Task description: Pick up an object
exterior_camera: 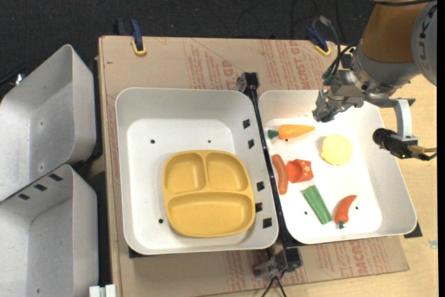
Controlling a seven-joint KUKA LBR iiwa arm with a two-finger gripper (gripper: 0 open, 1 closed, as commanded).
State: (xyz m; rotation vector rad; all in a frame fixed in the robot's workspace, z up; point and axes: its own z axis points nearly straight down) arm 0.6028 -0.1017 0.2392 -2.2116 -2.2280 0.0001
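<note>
The right bin (389, 170) holds several toy foods: an orange carrot (293, 130), a pale yellow round piece (336, 149), a red pepper chunk (300, 170), a reddish sausage (279, 173), a green stick (317, 204) and a red chili (345, 208). My gripper (324, 112) hangs over the bin's back part, just right of and above the carrot's thick end. Nothing shows between its dark fingers.
The left bin (139, 149) carries a yellow divided plate (208, 193). A black divider (259, 142) runs between the bins. White containers (42, 149) stand off the bench at the left. The arm's orange band (396, 17) fills the upper right.
</note>
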